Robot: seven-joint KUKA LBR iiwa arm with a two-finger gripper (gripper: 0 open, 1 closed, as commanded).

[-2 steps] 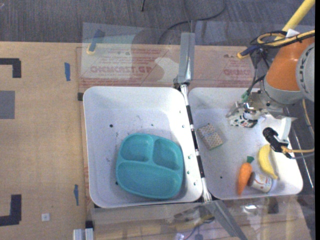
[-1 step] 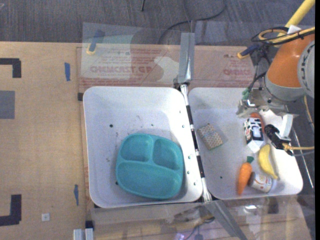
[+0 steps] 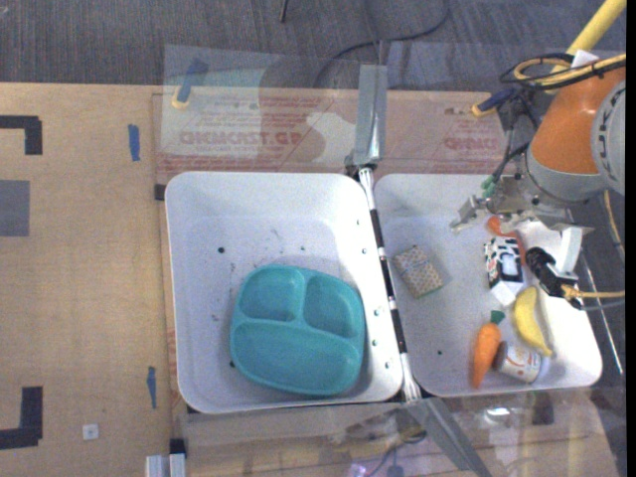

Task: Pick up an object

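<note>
In the right bin (image 3: pixel 437 366) lie a small patterned block (image 3: pixel 417 270), an orange carrot (image 3: pixel 484 352), a yellow banana (image 3: pixel 532 322), a white cup on its side (image 3: pixel 520 365) and a black, white and red packet (image 3: pixel 504 260). My gripper (image 3: pixel 490 207) hangs over the far right part of this bin, just above the packet and apart from the block. The grey arm with its orange band (image 3: pixel 568 137) rises behind it and hides the bin's far right corner. Nothing visible is held by the gripper.
The left bin (image 3: pixel 199 227) holds a teal divided plate (image 3: pixel 297 331) at its near side. A metal divider (image 3: pixel 381 266) separates the bins. Cables (image 3: pixel 542 68) and a yellow rod (image 3: pixel 601 18) sit at the far right. Brown bench (image 3: pixel 79 296) spreads to the left.
</note>
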